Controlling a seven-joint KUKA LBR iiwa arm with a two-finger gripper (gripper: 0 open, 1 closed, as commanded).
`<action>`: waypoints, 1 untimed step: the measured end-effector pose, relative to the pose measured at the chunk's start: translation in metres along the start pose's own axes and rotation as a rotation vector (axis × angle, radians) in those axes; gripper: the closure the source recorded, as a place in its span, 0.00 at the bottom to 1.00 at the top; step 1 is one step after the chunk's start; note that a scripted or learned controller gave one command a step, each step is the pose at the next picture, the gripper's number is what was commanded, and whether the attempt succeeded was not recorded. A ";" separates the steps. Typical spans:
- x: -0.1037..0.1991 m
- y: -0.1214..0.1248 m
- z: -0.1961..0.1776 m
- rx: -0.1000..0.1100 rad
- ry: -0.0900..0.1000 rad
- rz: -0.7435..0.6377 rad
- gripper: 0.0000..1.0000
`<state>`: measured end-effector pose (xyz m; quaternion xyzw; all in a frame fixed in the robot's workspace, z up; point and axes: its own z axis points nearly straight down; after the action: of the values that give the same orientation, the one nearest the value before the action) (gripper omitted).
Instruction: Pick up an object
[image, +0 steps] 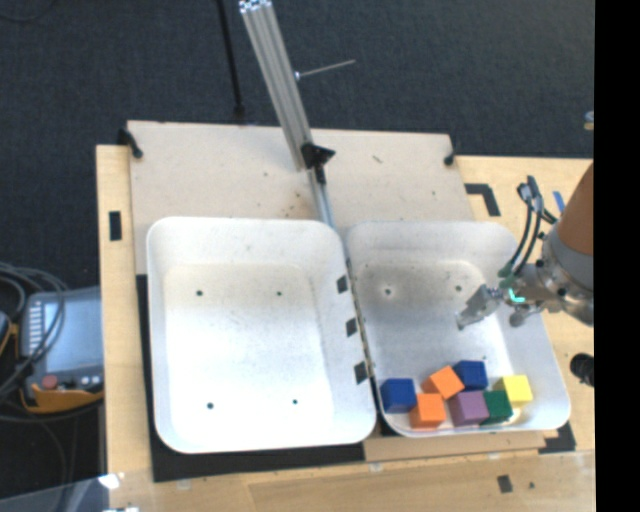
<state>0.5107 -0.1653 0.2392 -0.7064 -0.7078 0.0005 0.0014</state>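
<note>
Two white bins (250, 240): seven blocks (455, 395) in the right one.

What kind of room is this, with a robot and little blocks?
Probably a robot lab, set up for grasping tests. A grey arm's pincer hangs over a white bin of coloured blocks, on a wooden bench with cables.

Two white bins (250, 235); seven blocks (455, 395): two blue, two orange, purple, green, yellow.

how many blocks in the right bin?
7, clustered at the right bin's near edge: blue, blue, orange, orange, purple, green, yellow. Others may be hidden.
</note>
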 end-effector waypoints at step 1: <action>0.000 0.001 -0.002 -0.005 -0.002 0.002 0.00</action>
<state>0.5114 -0.1655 0.2411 -0.7069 -0.7073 -0.0005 -0.0007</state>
